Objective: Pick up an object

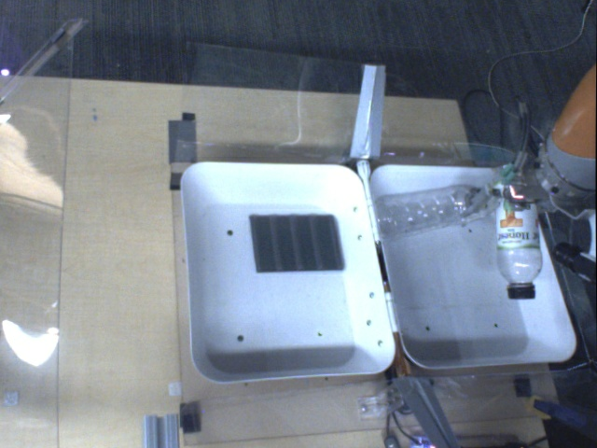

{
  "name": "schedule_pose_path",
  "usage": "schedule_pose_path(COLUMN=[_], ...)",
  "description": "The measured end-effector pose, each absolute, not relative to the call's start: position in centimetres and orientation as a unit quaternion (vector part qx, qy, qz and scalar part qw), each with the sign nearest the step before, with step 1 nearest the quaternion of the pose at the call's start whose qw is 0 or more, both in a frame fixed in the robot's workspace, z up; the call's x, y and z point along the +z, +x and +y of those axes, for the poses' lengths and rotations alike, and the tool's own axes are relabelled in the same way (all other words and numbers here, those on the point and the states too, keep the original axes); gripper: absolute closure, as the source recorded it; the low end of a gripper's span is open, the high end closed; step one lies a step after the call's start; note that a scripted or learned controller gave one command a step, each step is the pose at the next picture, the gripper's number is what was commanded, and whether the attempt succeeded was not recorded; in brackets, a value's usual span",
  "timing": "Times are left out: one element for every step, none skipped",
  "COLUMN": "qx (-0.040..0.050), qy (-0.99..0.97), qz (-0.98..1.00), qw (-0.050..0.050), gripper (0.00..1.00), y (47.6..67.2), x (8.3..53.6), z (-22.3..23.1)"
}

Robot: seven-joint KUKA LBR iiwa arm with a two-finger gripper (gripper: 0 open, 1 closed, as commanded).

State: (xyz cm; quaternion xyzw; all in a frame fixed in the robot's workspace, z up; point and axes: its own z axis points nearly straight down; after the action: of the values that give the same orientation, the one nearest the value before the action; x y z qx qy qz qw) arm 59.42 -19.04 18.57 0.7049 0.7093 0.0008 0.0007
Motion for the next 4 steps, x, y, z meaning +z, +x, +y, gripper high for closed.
schedule_pose_path(qx=[0.0008,0.0012,0.0065,0.0032], qy=[0.745,0.796,0.811,0.768], qz=[0.667,0.605,0.584,0.640], qw=[0.000,0.001,0.006,0.005], gripper=[0.00,0.00,0.00,0.00], y=[59.0,59.5,61.6,62.9], x=[13.7,16.8,12.8,12.5], z=[-20.4,-16.4,-17.9,-18.2])
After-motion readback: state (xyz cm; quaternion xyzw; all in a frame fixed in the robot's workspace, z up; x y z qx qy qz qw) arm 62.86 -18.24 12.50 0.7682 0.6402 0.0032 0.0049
